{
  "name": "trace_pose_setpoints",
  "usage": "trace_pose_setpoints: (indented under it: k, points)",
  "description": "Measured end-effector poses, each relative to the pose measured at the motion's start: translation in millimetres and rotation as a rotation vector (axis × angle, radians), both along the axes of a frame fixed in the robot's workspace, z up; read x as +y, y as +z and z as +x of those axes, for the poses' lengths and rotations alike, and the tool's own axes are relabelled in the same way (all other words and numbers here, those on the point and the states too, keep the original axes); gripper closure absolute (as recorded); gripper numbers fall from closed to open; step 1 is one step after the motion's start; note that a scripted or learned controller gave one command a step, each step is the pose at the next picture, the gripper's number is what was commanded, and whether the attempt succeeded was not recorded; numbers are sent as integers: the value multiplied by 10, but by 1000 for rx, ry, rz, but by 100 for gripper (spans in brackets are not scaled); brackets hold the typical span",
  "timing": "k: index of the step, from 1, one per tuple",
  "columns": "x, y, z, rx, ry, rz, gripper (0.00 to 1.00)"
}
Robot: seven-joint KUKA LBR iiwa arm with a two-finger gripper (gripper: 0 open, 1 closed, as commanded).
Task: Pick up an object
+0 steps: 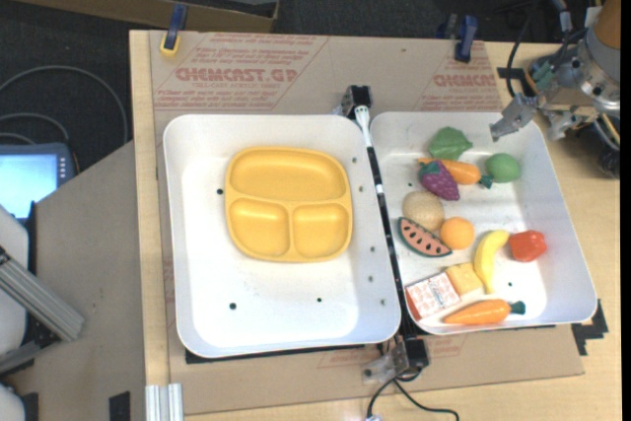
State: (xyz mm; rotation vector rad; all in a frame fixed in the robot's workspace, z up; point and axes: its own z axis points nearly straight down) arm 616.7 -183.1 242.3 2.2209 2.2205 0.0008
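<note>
Two white bins sat side by side on the tabletop (552, 212), and the jaws (513, 121) hung above the far right corner of the right bin (562, 242), at the end of the grey arm (592, 74) reaching in from the right. Whether they stood wide or narrow could not be told, and nothing showed between them.

Just below them lay a green round fruit (504, 167), with a green leafy piece (449, 143) to its left, an orange carrot-like piece (463, 173) and a purple grape bunch (438, 180) beside that. Nearer the middle were a beige ball (423, 208), a watermelon slice (421, 239), an orange (456, 233), a yellow banana (488, 257) and a red tomato (527, 245). Along the near edge lay a small red-and-white carton (432, 295), a yellow block (463, 279) and a carrot (480, 312).

The left bin (197, 291) held a yellow divided plate (289, 204). Both bins rested on a brown board printed in red lettering (237, 72), held by blue clamps (175, 20) at its far edge. Dark floor (59, 44) lay beyond, and a lit screen (30, 180) glowed at the left.
</note>
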Motion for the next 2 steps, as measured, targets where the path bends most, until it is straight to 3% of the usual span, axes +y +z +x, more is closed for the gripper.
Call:
trace_pose_setpoints:
  k: [1, 2]
  points:
    - [-106, -1241, 120, 10, -1, 1, 0]
    - [71, -1365, 314, 2, -2, 1, 0]
